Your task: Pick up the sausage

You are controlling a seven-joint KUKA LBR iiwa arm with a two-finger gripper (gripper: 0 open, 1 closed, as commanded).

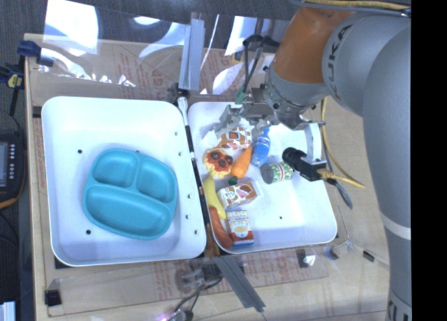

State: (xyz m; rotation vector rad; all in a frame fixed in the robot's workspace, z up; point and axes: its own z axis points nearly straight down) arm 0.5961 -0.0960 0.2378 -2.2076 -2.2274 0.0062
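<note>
Though the sausage (219, 232) lies in plain sight, it sits awkwardly: a reddish-orange length pressed along the left wall of the right bin (318, 227), near its front corner, just beside the banana (213, 197) and touching or nearly touching the small juice carton (239, 227). The gripper (241, 114) hangs over the far end of that same bin, above the clutter of a carrot (242, 162), a blue bottle (260, 151) and a small can (277, 172), well apart from the sausage; whether it is open or closed cannot be told from this angle, and nothing can be seen held in it. The sausage looks like a toy food piece, so probably light, fairly stiff and smooth-skinned, apt to roll or squirt out of a pinch set off its middle. Its round body suggests closing across the width near mid-length, with one side of the gripper slipping between sausage and bin wall, which looks tight. The carton and banana crowd the other side, so a nudge may shift them. The left bin (63, 173) holds a blue divided plate (131, 192).
</note>
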